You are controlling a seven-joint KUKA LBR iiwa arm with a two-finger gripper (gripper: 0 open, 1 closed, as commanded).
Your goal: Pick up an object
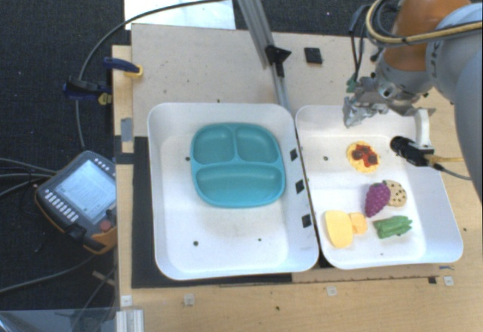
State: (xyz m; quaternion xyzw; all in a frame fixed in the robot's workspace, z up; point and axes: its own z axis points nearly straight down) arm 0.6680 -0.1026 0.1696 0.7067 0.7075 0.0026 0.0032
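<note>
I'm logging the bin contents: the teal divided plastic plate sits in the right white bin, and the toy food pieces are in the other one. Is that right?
Not quite. The camera view shows the teal divided plastic plate in the left white bin; the toy food pieces, such as the purple grape bunch, lie in the right white bin.

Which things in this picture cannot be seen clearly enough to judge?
- Claw, camera view: too small and blurred to judge its state.
- Round tan cookie: partly covered by the purple toy grape bunch.
- Small orange toy block: overlapped by the yellow toy slice.
</note>
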